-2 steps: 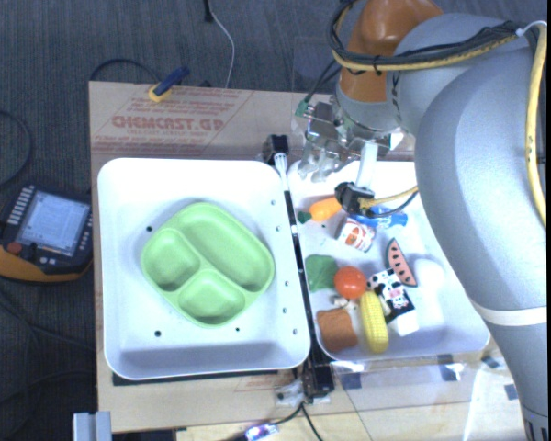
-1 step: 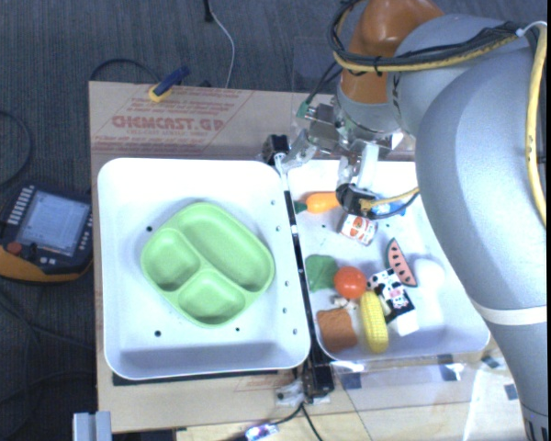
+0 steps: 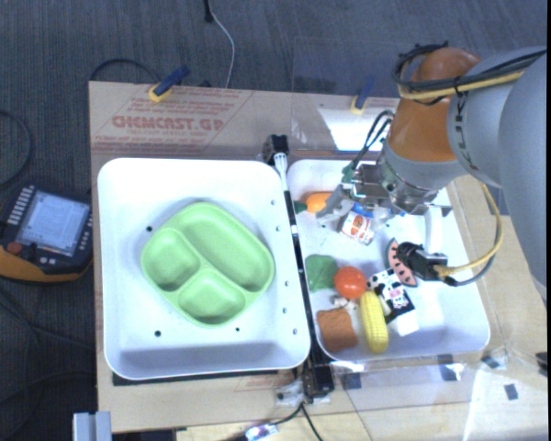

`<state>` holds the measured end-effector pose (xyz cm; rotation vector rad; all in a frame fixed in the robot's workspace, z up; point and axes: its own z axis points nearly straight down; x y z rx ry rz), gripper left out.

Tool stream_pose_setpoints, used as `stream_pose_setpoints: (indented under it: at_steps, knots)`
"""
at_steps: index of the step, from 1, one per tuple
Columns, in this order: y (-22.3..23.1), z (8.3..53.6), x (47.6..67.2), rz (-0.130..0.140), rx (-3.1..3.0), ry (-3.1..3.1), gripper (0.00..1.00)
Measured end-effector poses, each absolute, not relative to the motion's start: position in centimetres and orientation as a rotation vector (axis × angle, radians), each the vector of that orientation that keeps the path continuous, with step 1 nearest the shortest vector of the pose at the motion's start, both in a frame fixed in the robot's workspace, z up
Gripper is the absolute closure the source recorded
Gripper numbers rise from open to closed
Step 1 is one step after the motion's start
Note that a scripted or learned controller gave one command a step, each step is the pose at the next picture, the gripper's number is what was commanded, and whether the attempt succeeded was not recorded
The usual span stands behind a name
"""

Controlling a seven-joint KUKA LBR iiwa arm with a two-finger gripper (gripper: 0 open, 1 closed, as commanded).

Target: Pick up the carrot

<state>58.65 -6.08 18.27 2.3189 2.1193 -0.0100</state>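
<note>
Orange carrot (image 3: 318, 199): I see it at the far left end of the right bin (image 3: 459, 324), close to the divider between the bins; a bit of green top shows at its left tip, and its right end is hidden by the gripper hardware.
Gripper (image 3: 342, 202): it hangs over the far part of the right bin, just right of the carrot. From here I cannot tell how it is set, or whether it touches the carrot, so I do not count the carrot as grasped.
Arm (image 3: 432, 108): grey, with the orange band above the wrist, it comes in from the right over the far right corner of the bin, with black and yellow cables looped beside it.
Small can (image 3: 356, 227): red and white, lying tilted just under the gripper.
Tomato (image 3: 350, 281): red and round, near the middle of the right bin, with a green leafy piece (image 3: 320, 271) touching it on the left.
Corn cob (image 3: 374, 321): yellow, near the front of the bin, beside a brown bread-like piece (image 3: 336, 327).
Black and white toy (image 3: 392, 292): just right of the corn; I cannot make out what it is.
Left bin (image 3: 119, 246): it holds a green divided plate (image 3: 207, 260) with three compartments.
Off the bench: a handheld controller (image 3: 39, 232) lies on the floor to the left.
</note>
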Motion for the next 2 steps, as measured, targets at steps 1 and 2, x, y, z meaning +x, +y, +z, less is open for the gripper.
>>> stream_pose_setpoints:
  at_steps: [1, 2]
  knots:
    - [-3.64, 18.27, 63.96, -0.006, 2.432, 1.991, 0.00]
    - [-3.71, 18.29, 63.94, -0.007, 2.431, 1.990, 0.00]
